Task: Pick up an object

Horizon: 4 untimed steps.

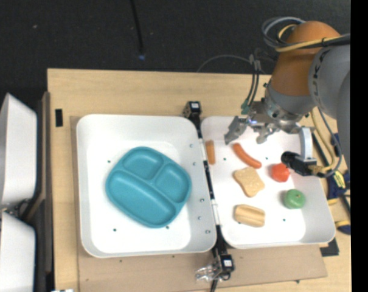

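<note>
The slim orange-red plastic hot-dog sausage (pixel 247 156) lies aslant in the right white bin (pixel 317 230), just below the gripper (pixel 250 131), whose fingers hang spread and empty above it. It looks light, stiff and smooth, so it is best pinched across its narrow middle. Beyond it lie a tan toy bread slice (pixel 249 181) and a red toy tomato (pixel 280 173).

A grey robot arm (pixel 329 72) reaches in from the right side of the view, over the far right corner of the bench. A broad orange band (pixel 296 56) wraps the arm just above the wrist. Below the band, the wrist points down and toward the left. The two-finger gripper (pixel 250 131) hangs over the far edge of the right-hand bin. Its two fingers (pixel 235 129) are spread apart, with nothing between them. Thin cables loop around the wrist.
</note>
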Each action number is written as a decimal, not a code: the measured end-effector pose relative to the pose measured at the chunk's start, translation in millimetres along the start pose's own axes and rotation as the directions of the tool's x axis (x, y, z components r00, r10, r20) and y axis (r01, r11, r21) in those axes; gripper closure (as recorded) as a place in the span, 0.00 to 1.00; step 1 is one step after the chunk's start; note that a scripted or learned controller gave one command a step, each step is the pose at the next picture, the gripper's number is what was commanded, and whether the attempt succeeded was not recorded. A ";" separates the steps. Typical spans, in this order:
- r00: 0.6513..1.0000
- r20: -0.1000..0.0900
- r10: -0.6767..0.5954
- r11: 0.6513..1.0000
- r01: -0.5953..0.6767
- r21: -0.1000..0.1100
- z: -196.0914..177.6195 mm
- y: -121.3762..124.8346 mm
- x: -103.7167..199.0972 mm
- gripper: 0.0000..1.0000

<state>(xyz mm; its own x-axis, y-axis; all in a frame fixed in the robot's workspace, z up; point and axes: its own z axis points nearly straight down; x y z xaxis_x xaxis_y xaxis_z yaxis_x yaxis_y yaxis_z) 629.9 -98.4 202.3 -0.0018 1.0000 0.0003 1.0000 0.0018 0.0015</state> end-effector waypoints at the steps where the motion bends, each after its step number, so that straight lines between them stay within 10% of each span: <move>1: 1.000 0.003 0.004 1.000 -0.004 0.003 41.5 0.5 -3.0 0.00; 3: 1.000 0.005 0.006 1.000 -0.006 -0.017 92.7 12.9 -8.5 0.00; 4: 1.000 0.004 0.009 1.000 -0.009 -0.014 84.8 11.9 -9.0 1.00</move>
<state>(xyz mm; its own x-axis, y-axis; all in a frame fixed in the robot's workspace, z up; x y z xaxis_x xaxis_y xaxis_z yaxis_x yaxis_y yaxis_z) 642.0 -107.3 117.5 0.0077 1.0000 -0.0032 0.9998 -0.0076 0.0159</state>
